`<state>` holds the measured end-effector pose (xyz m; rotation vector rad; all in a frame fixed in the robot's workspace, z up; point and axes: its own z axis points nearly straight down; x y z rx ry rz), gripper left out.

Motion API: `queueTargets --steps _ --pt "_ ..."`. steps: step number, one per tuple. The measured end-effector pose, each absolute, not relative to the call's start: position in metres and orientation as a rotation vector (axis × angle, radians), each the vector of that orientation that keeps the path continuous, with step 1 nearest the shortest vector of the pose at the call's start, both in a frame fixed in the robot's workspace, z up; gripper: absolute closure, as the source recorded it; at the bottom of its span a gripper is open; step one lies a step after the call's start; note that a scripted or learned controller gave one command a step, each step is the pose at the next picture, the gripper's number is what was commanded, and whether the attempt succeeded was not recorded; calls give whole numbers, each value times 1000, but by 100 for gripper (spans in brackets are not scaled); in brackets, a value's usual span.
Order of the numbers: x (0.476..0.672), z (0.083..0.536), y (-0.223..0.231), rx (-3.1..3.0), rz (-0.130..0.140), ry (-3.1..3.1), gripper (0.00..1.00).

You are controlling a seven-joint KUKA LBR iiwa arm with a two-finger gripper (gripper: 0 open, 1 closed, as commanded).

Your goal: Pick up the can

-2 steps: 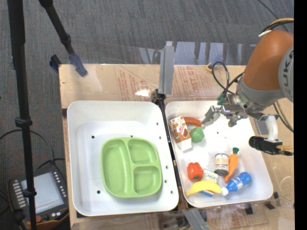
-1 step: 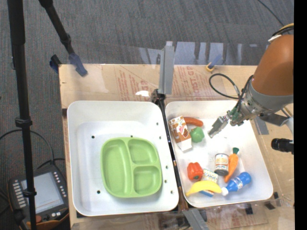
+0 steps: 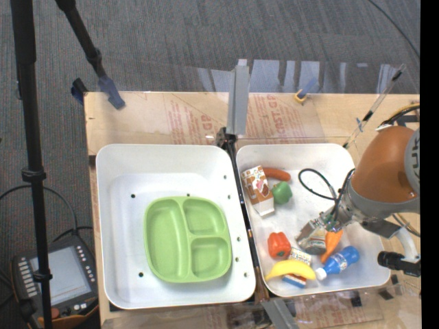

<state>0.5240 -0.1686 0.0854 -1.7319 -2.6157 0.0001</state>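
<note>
Grey carpet surrounds the desk (image 3: 158, 115) where the arm's tool (image 3: 321, 230) reaches low into the right bin (image 3: 322, 153), near its front right corner, over the silvery can (image 3: 312, 238) crowded by a carrot (image 3: 332, 240) and bottle (image 3: 338, 262); its grip cannot be told.

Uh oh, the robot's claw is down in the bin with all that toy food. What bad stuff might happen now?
1. The gripper sits low in the crowded right bin, right by the carrot and blue bottle. It might grab or knock one of those instead of the can.
2. The banana and red pepper lie close by, so a lift could drag them along.
3. The black cable loops near the wrist and might snag.
</note>
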Motion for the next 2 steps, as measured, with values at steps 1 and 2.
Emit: queueTargets --steps 1,2 --pt "524 94 -171 -1741 -1 -2607 100" --pt "497 198 -162 -1896 2 -2500 100"
